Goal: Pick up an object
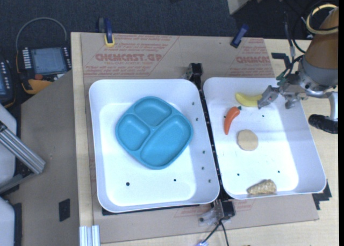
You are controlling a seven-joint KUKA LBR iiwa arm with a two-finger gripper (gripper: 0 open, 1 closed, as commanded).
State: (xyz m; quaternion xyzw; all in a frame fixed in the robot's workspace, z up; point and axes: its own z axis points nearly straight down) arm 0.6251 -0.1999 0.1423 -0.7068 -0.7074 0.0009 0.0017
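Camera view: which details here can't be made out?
- gripper: blurred and small in the camera view; its state is unclear.
- banana: its right end is covered by the gripper; contact can't be judged.
- arm: cut off by the frame's right edge.
- beige piece: too small to identify.

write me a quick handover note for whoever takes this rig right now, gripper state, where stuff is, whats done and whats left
Gripper: open, holding nothing, poised over the far right part of the right bin, beside the yellow banana.
Right bin: banana at the far side, orange carrot just in front of it, round tan cookie mid-bin, tan bread piece at the near rim.
Left bin: blue divided plate.
Done: nothing picked yet.
Left: close on one item, probably the banana as the nearest, and lift it.
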